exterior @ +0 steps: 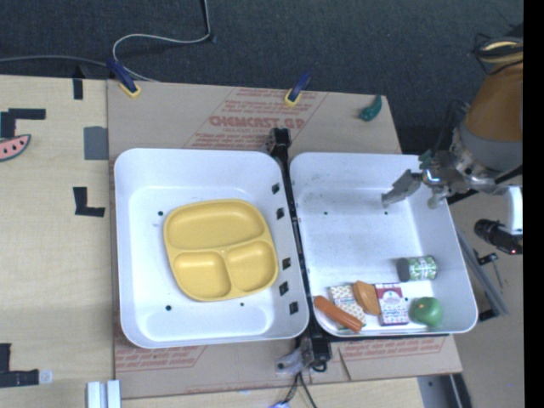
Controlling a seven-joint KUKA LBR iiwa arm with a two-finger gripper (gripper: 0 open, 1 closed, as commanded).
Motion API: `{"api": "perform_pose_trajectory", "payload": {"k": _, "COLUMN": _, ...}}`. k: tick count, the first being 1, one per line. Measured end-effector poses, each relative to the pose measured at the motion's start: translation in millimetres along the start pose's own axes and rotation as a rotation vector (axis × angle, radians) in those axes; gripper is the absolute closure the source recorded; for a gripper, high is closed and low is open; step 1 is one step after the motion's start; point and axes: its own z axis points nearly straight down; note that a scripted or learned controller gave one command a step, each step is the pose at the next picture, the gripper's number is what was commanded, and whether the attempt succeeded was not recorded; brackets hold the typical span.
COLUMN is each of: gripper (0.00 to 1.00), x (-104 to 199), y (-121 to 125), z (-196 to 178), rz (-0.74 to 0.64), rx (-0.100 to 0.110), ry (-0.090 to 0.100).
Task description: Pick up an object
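Observation:
In the right bin [357, 228] several small items lie along the front edge: a green-labelled can [417, 269], a green apple [427, 311], a red and white box [389, 304], an orange bread-like piece [366, 296], a patterned packet [343, 297] and a hot dog [338, 314]. My gripper [406, 188] hangs over the right bin's back right part, well behind those items, with nothing between its grey fingers [396, 193]. The arm reaches in from the right.
The left bin [144, 228] holds a yellow divided plate [222, 249]. A black divider [286, 219] runs between the bins. Cables and yellow-blue clamps [124, 76] lie on the cardboard behind.

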Motion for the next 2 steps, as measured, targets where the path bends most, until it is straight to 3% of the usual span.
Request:
{"api": "perform_pose_trajectory", "payload": {"k": 1, "gripper": 0.0, "x": -4, "y": -74, "z": 56, "rz": 0.002, "rx": 0.002, "ry": 0.0}}
{"api": "perform_pose_trajectory", "payload": {"k": 2, "gripper": 0.0, "x": -23, "y": -83, "z": 104, "rz": 0.001, "rx": -0.001, "ry": 0.0}}
